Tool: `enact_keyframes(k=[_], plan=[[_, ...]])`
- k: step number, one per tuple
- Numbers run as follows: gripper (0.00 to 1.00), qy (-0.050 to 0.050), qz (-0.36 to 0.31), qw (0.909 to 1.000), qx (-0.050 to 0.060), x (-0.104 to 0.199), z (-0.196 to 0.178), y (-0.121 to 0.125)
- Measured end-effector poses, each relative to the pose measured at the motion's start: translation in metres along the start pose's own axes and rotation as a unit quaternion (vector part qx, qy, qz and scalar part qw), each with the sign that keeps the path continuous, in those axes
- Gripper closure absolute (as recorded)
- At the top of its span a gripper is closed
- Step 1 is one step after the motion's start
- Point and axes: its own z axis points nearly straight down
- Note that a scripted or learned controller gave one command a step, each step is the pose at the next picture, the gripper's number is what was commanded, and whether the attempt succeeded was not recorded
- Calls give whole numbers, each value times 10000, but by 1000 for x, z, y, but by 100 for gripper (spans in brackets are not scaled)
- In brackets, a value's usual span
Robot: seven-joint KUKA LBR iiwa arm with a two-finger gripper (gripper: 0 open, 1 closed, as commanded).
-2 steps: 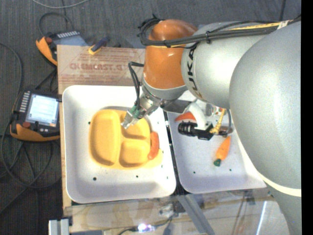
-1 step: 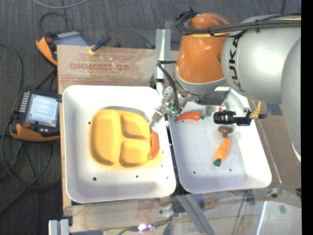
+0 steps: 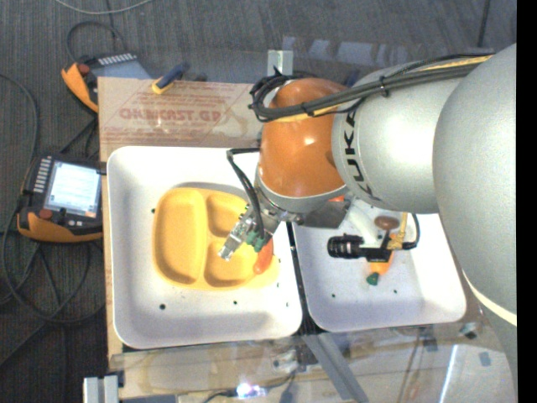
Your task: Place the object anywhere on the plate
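Note:
A yellow plate (image 3: 189, 238) with separate compartments lies in the left bin (image 3: 134, 309). My gripper (image 3: 238, 239) hangs low over the plate's right part, under the orange wrist. A small orange-red object with a green part (image 3: 263, 257) sits right beside the gripper, on the plate's right rim. The view does not show whether the gripper is holding it or merely close to it.
The right bin (image 3: 419, 309) holds a small brown thing (image 3: 386, 222) and an orange piece with a green tip (image 3: 375, 274). The arm's large grey body covers that bin's far and right parts. A cardboard sheet (image 3: 168, 116) lies behind the left bin.

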Motion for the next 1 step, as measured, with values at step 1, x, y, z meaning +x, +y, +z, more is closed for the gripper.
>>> enact_keyframes(k=[1], plan=[[0,1,2,10000,-4,0,0,0]])
